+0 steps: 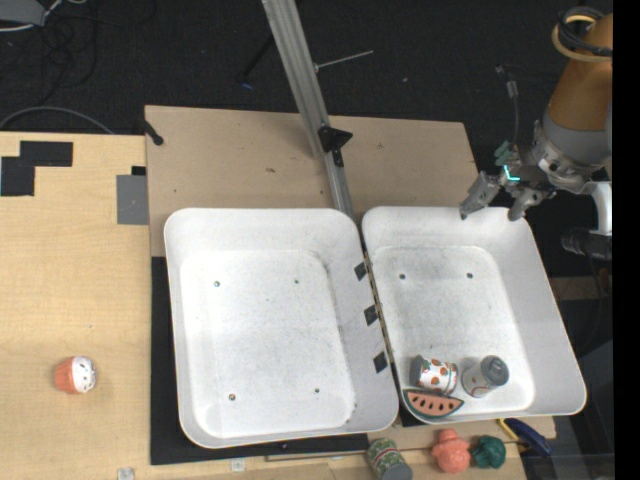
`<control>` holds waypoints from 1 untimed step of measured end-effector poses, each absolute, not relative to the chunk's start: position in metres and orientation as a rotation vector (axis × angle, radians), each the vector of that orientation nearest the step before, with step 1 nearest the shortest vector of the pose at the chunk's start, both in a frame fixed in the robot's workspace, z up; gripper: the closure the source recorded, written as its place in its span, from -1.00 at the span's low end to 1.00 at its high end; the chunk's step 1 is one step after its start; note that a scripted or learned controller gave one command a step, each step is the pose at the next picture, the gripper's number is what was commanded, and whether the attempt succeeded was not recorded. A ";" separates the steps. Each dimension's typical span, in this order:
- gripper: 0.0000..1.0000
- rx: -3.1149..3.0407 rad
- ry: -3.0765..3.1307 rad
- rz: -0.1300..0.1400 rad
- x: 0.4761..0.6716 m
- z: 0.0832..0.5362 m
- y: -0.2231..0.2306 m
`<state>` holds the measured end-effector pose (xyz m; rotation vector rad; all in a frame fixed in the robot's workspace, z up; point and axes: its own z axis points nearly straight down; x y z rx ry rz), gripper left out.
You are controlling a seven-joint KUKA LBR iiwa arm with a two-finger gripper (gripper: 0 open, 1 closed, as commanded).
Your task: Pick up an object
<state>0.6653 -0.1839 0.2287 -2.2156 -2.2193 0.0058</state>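
**Pincer Hung Bare Over Far Rim of Right Bin**

We saw the table [60,258] carrying two shallow white bins side by side, the left bin [262,323] and the right bin [465,303]. The grey arm [578,118] reached in from the right, its pincer [497,200] poised above the right bin's far edge, fingers spread apart with nothing between them. The objects lay well apart from it, clustered in that bin's near corner: a watermelon slice [433,405] against the rim, a white cup with red spots [436,375] just beside it, and a small grey can [487,374] next to the cup. A small orange-and-white ball [74,375] sat out on the table, left of both bins.
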 end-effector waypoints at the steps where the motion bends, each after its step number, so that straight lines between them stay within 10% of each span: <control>1: -1.00 -2.215 -2.225 0.003 0.666 0.231 -0.184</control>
